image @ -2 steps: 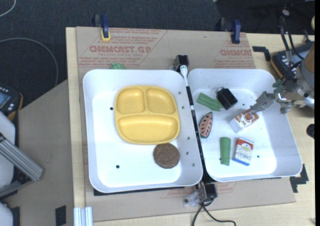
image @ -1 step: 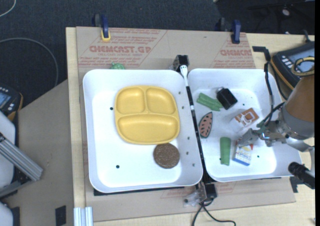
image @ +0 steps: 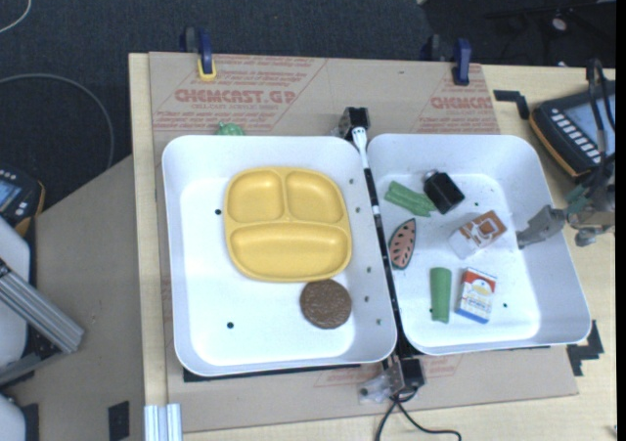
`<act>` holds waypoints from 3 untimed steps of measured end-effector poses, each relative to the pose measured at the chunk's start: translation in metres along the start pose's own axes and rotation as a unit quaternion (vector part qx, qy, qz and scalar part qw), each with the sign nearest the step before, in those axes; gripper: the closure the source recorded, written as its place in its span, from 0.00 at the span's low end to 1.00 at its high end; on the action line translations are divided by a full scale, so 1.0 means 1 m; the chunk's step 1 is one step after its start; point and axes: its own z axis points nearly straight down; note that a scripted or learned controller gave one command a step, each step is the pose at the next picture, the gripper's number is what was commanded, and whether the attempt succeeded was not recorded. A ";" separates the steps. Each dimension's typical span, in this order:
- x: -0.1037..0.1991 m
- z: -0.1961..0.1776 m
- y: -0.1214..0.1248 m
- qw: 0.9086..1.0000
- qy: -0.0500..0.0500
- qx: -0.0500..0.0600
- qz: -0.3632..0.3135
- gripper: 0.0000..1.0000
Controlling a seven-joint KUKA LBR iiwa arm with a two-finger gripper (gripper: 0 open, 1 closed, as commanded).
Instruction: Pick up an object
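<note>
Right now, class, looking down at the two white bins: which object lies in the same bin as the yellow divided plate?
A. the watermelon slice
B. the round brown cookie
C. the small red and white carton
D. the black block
B: the round brown cookie lies just below the yellow divided plate in the left bin, while the other three sit in the right bin.

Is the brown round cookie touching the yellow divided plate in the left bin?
Cannot tell. In the camera view the cookie sits right at the plate's lower edge, with no plain gap or contact.
</note>
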 end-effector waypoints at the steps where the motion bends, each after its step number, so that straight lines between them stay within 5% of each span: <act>1: 0.013 -0.182 0.002 1.000 0.000 -0.003 -0.001 0.00; 2: 0.014 -0.184 0.002 1.000 0.001 0.003 -0.001 1.00; 3: -0.035 -0.145 0.002 1.000 0.003 0.009 0.002 1.00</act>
